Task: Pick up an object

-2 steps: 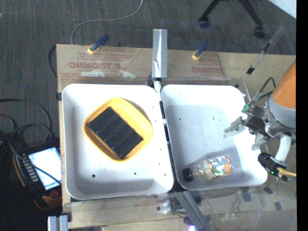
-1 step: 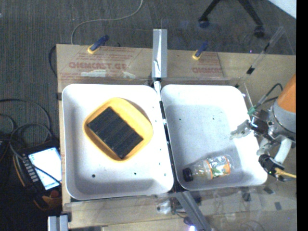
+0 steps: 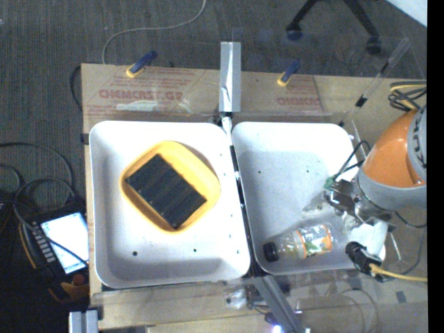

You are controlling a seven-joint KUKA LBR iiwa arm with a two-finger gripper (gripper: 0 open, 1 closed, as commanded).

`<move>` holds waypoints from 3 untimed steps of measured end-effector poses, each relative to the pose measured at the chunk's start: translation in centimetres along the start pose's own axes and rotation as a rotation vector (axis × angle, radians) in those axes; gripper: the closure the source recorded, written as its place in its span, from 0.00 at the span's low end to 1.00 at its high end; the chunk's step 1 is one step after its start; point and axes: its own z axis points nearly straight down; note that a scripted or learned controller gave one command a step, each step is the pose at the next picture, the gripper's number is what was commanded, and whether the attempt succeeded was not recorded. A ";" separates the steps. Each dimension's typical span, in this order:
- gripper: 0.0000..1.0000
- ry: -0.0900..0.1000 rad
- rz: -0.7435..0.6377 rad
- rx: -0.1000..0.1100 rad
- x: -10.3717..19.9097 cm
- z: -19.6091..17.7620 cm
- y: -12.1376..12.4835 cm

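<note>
A small clear plastic bottle (image 3: 305,243) with an orange label and a dark cap lies on its side near the front of the right bin (image 3: 277,158), cap pointing left. In the left bin (image 3: 111,255) rests a yellow dish-shaped object (image 3: 203,174) with a black ribbed slab (image 3: 165,189) on top. My gripper (image 3: 338,198) hangs low over the right side of the right bin, just above and to the right of the bottle. The arm's orange band (image 3: 395,161) and grey wrist cover much of it.
A metal divider strip (image 3: 229,82) runs between the bins at the back. Cardboard (image 3: 159,92) with two blue-and-yellow clamps lies behind the bins. Cables trail from the wrist at the right edge. A tablet (image 3: 62,240) sits on the floor at left.
</note>
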 end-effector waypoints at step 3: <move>1.00 0.002 -0.492 -0.021 -0.6 2.6 1.1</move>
